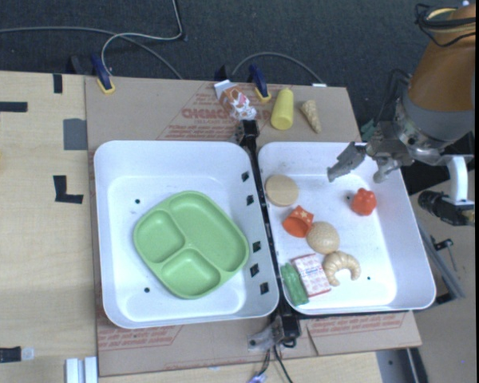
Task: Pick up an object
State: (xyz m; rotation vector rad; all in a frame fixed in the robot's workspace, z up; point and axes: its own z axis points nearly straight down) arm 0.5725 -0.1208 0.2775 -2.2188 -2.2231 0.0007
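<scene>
1. Camera view showed the grey end effector (362, 163) over the upper right part of the shallow white right-hand bin (399, 274); its two fingers were spread apart, released, with nothing between them.
2. A small red pepper-shaped toy (363, 202) lay in that bin just below the end effector, apart from the fingers; a round tan bun-like disc (282, 190) sat near the bin's left wall.
3. An orange-red wedge-shaped toy (298, 221) lay below the disc, with a round beige bread roll (322, 237) touching it; a curved tan croissant (342, 266) lay just beneath the roll.
4. A small red-and-white packet (311, 274) and a green bar-shaped item (293, 283) lay side by side at the bin's lower left.
5. The shallow white left-hand bin (112, 214) held a light green divided plastic plate (190, 244).
6. A yellow cylindrical bottle (282, 108) and a tan cone (311, 115) rested on the tabletop (32, 238) behind the bins.
</scene>
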